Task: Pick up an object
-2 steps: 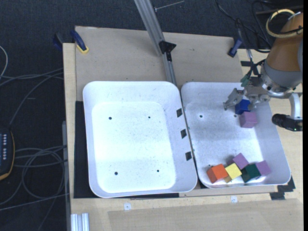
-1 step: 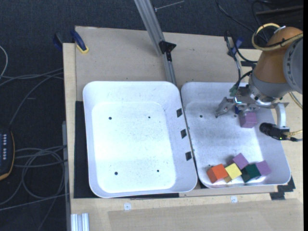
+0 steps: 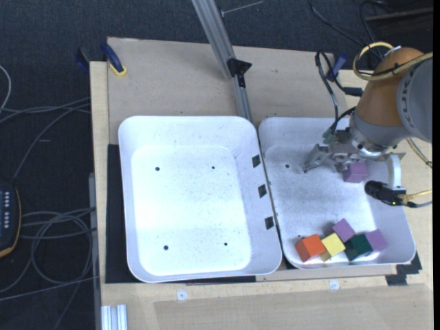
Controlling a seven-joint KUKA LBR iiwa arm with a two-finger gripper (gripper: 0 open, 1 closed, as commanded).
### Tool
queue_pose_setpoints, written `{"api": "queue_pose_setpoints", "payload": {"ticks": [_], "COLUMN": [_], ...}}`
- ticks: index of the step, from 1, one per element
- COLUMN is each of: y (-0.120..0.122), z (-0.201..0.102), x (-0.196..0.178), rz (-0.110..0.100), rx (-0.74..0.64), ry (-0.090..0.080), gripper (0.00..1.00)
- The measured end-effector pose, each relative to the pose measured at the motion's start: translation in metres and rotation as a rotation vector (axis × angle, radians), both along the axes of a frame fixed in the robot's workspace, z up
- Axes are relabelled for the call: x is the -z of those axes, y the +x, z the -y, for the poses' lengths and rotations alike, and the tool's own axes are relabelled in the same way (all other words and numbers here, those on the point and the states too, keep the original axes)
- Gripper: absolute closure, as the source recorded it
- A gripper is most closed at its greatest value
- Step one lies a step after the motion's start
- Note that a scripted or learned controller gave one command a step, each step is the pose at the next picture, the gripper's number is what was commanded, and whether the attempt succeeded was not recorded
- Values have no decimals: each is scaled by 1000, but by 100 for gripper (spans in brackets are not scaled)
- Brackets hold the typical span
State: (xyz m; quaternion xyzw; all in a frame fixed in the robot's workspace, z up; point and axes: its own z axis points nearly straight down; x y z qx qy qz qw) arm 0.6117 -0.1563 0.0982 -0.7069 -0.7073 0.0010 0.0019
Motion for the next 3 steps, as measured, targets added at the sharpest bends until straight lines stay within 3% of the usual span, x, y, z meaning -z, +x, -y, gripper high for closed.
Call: {"api": "queue_pose_setpoints", "payload": {"ticks": [1, 3], "y": [2, 13], "z": [0, 11], "x": [-13, -130], "rz": [6, 14], "rx": [0, -1], "ry": [0, -4], "gripper": [100, 100]}}
